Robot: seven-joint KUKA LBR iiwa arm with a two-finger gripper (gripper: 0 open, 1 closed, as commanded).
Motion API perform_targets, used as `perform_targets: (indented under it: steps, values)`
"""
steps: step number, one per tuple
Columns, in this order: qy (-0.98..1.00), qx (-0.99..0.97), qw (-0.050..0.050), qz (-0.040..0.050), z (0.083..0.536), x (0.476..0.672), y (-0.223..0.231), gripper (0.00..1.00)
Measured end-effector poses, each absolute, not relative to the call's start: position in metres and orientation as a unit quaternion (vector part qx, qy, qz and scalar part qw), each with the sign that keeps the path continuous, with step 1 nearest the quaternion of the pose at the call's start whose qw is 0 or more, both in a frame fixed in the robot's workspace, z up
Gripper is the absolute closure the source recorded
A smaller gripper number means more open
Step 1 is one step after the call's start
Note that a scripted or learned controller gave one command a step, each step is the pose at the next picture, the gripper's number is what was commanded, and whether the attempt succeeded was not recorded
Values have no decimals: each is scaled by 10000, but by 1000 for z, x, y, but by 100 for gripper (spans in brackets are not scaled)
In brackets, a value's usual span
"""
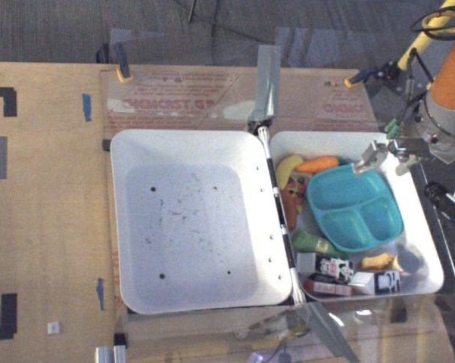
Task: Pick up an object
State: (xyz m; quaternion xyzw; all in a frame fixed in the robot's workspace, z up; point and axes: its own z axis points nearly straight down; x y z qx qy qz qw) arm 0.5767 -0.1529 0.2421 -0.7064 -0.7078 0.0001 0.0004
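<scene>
Small boxes [341,272] crowd right bin's [431,267] near wall. Teal divided tray [356,216] lies tilted atop clutter mid-bin: rigid, light, slick plastic, you judge; take it by raised rim. Gripper [380,156] poised at tray's far corner, fingers spread, nothing between them.

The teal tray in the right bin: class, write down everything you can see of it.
The teal tray is a shallow plastic-looking dish with rounded corners, divided by raised ridges into three compartments, with nothing in them. It lies open side up, turned at a slant, on top of the other items in the right bin. A carrot and a banana lie by its upper left edge, a green item pokes out at its lower left. The end effector sits at its upper right corner.
</scene>
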Motion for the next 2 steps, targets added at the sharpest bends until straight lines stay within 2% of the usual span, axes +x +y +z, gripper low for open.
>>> perform_targets:
  steps: [1, 2]
  values:
    - [-6940, -7197, -175, -75, 114, 580, -185, 0]
    - [-6854, -7281, -85, -66, 94, 584, -207, 0]
